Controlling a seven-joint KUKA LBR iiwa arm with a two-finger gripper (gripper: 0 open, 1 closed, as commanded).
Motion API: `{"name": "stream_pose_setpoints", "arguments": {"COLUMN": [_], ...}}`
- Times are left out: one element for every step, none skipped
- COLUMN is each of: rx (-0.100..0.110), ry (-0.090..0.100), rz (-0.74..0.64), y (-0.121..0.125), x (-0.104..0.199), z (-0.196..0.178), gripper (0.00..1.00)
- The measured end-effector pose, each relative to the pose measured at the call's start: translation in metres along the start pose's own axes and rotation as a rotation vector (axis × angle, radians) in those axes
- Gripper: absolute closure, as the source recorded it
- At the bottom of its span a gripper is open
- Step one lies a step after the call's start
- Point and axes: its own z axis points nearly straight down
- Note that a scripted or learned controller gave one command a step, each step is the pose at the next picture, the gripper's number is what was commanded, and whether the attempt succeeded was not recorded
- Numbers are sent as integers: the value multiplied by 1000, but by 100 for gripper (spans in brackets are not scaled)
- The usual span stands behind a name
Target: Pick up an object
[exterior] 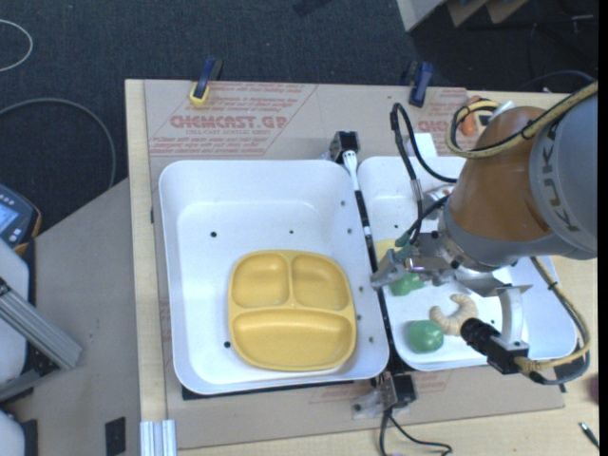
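Note:
My gripper (pixel 404 266) hangs low over the left part of the right bin (pixel 380 183), under the orange-banded wrist. Directly beneath it, touching or nearly touching, lies a small green object (pixel 408 284); I cannot make out whether it is gripped. A second, rounder green object (pixel 425 336) rests near the bin's front edge. Just right of that is a pale tan curved piece (pixel 454 309). A bit of yellow (pixel 385 252) peeks out beside the gripper, mostly hidden by it.
The left bin (pixel 190 207) holds a yellow divided plate (pixel 291 309) in its front half. A black-and-white rod (pixel 357 198) runs along the wall between the bins. The arm's bulk covers the right bin's middle and back.

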Motion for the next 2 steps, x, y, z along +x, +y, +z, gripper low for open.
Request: {"name": "stream_pose_setpoints", "arguments": {"rx": [-1, -4], "ry": [1, 1], "rz": [-2, 1], "y": [1, 33], "x": [93, 168], "z": [-64, -129], "gripper": [0, 0]}}
